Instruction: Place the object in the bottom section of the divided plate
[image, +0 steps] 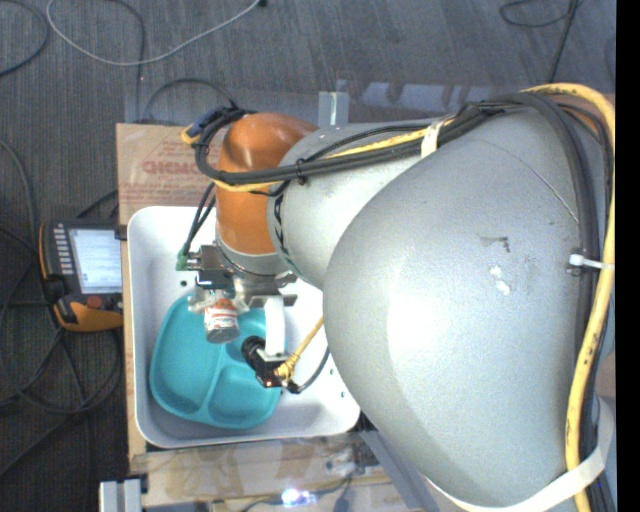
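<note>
Pincer low over the teal plate, its grip hidden from you.

Your pincer (232, 312) hangs above the upper part of the teal divided plate (200, 380); you cannot tell how it is set, nor pick out the object. The plate lies in the left white bin (145, 300), close to the bin's left and lower walls. The grey arm (460, 290) covers everything to the right.

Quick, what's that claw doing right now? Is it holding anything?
Gripper: over the teal divided plate; open or shut cannot be told, nor any hold.
</note>
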